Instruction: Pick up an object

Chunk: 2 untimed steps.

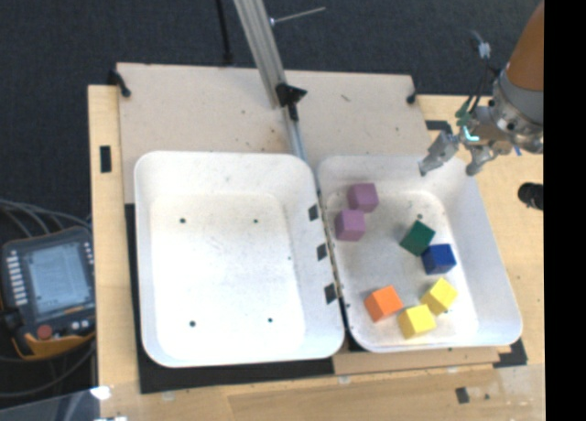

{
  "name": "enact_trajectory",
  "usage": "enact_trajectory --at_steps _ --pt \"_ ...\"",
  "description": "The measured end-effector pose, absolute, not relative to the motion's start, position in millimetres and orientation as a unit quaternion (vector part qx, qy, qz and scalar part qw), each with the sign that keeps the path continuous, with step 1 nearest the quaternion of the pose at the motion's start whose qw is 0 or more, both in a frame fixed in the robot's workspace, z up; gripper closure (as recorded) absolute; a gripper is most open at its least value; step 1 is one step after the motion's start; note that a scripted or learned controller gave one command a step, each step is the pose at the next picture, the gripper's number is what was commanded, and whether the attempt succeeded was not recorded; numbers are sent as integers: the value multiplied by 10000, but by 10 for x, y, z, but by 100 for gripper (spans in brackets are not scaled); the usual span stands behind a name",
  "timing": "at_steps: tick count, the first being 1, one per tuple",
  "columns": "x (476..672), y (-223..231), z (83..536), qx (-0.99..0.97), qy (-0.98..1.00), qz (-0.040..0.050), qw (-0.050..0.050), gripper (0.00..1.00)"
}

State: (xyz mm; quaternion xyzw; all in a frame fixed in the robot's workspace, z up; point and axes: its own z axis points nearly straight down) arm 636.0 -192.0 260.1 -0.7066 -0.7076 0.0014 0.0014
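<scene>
While the gripper [455, 155] hangs over the far right corner of the right bin [490, 254], its two fingers [438, 155] stand spread apart with nothing between them, which suits an arm [524, 71] that has not yet committed to any one block. It sits high above the bin floor, by the look of it, so the blocks below lie free and untouched. Nearest to it, toward the bin's middle, are a green block [417, 237] and a blue block [439, 257], touching corner to corner; that closeness could make either one awkward to pinch cleanly. Along the bin's left wall two purple blocks sit close together, one [363, 196] farther back and one [350, 224] just in front of it. Near the front edge lie an orange block [384, 302] and two yellow ones, one [417, 320] by the front rim and one [441, 296] just beside it to the right. All seven seem scattered at random, as loose pieces settle in a bin, and any of them would serve as the thing to pick up. The left bin [156, 181] carries only dark specks. A slanted metal rail [259, 30] crosses the bench's [105, 126] far edge between the bins, likely a fixed support. A handheld control pendant [50, 282] rests off the bench's left edge.
</scene>
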Motion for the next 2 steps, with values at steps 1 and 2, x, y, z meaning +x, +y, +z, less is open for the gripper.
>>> enact_trajectory --at_steps 1,2 --pt "6367 -1923 2633 -7057 -7085 9 -10 0" --pt "6281 -1935 2039 -7072 -7070 19 12 0"
